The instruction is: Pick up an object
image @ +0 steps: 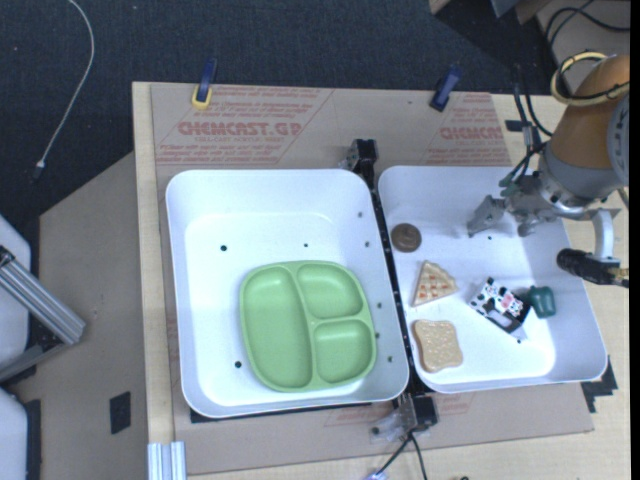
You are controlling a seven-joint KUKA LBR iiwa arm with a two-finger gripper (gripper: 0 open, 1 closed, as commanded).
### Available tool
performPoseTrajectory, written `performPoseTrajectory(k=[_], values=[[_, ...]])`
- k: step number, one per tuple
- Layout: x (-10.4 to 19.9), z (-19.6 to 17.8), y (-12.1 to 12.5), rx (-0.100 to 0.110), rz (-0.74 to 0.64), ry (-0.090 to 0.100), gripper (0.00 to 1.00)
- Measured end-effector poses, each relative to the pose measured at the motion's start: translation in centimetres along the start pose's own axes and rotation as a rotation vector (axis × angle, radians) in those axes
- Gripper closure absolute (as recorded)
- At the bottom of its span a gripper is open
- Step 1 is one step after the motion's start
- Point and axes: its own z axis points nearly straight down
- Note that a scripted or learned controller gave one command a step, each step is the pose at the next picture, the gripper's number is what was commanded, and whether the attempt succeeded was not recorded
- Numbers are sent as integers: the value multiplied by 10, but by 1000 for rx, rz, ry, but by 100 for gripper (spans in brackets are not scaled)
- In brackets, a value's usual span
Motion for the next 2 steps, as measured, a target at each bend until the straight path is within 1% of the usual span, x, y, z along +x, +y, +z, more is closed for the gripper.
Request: performPoseTrajectory(k=[1,2], values=[[0,-15,2,-9,-1,-2,100],[-1,-58,5,-14,-2,-4,100]])
